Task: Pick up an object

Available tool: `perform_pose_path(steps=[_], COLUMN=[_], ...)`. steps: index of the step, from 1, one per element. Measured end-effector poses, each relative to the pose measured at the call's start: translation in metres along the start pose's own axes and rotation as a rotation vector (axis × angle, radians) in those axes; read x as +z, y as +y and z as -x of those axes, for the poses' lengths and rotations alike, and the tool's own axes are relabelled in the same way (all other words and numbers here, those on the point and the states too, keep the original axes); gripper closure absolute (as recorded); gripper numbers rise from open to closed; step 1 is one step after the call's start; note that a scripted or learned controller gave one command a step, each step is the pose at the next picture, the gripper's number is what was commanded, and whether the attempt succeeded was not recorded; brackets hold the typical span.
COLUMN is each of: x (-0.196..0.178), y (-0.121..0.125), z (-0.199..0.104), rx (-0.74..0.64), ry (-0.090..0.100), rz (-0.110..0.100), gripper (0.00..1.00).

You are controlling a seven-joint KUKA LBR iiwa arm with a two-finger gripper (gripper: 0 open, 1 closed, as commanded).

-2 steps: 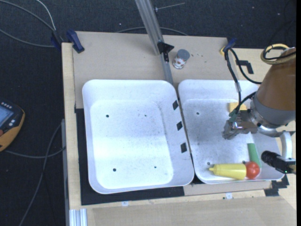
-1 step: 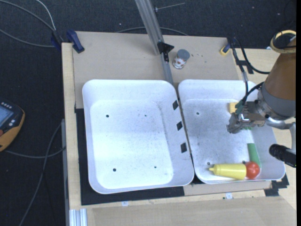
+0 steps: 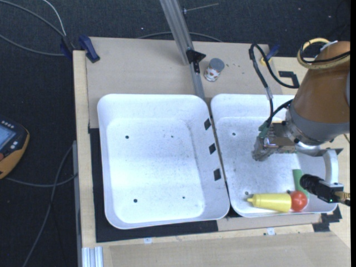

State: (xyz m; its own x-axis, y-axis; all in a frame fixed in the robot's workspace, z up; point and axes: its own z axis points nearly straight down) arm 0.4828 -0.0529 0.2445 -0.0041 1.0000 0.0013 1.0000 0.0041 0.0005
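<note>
We find no legible brand, label or writing on anything in view; the small screen of the orange handheld device (image 3: 10, 141) at the left edge is too small to read.

The worktop (image 3: 144, 65) is pale tan board, matte. On it sit two shallow white bins side by side, both moulded with rounded corners and fine dark speckling on their floors. The left bin (image 3: 111, 107) shows four small dark dots on its floor. Three black clips (image 3: 212, 148) sit along the seam between the bins.

In the right bin (image 3: 233, 102), at the near wall, lie the objects: a yellow bottle-shaped object (image 3: 271, 202), smooth and elongated, lying on its side; a round red object (image 3: 299, 201) touching its right end; a green piece (image 3: 297, 177) just behind the red one, partly hidden.

The arm's orange band (image 3: 325, 88) looks glossy, with grey casing below. The hand (image 3: 262, 152) is metallic grey and hangs over the right bin's floor, behind the yellow object and apart from it. We cannot tell how wide it stands. Nothing shows between its tips.

A small round metal-coloured item (image 3: 213, 69) sits on the worktop behind the bins, beside a slanted aluminium pole (image 3: 177, 21).
</note>
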Motion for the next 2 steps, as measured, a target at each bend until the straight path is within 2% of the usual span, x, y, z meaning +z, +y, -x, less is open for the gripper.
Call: perform_pose_path(steps=[2], x=[-0.007], y=[0.001], z=[-0.113], rx=[-0.002], ry=[0.0], rz=[0.0], gripper=[1.0])
